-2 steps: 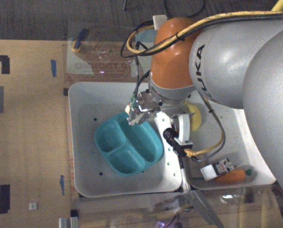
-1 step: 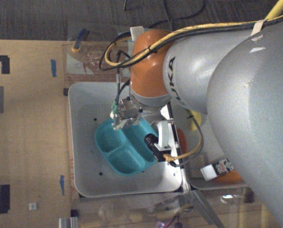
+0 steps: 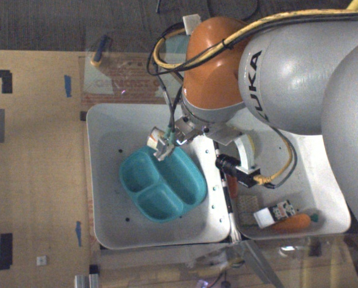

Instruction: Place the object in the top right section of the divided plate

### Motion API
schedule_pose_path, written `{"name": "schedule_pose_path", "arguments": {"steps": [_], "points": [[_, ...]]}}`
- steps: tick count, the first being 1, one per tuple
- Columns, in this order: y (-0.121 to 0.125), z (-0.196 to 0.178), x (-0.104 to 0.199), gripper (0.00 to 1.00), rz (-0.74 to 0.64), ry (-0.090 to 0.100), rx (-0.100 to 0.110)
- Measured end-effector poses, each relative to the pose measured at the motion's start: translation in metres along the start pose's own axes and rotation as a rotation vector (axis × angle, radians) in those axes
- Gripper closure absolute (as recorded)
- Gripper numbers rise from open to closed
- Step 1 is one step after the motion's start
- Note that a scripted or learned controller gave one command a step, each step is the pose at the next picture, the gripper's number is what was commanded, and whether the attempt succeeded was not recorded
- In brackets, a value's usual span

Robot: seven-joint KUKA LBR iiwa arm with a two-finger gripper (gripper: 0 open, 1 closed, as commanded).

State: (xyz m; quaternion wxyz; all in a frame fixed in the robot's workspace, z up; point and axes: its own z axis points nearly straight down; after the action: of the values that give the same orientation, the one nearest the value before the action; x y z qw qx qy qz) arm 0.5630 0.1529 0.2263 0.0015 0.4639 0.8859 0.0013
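The gripper [image 3: 164, 144] hangs over the teal divided plate's [image 3: 161, 186] far rim; whether it grips anything I cannot tell. A release here risks landing on the rim or the wrong section.

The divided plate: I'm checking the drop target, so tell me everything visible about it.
The divided plate is teal, smooth and plastic-looking, a rounded shape turned at a slant. Raised ridges split it into three sections. It lies flat on the floor of the left white bin, near the bin's right wall. The gripper hangs over its upper edge; whether they touch is unclear.
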Motion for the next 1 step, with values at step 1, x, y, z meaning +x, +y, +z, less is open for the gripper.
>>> {"name": "schedule_pose_path", "arguments": {"steps": [1], "points": [[0.0089, -0.0821, 0.0448, 1.0, -0.373, 0.0, -0.002]]}}
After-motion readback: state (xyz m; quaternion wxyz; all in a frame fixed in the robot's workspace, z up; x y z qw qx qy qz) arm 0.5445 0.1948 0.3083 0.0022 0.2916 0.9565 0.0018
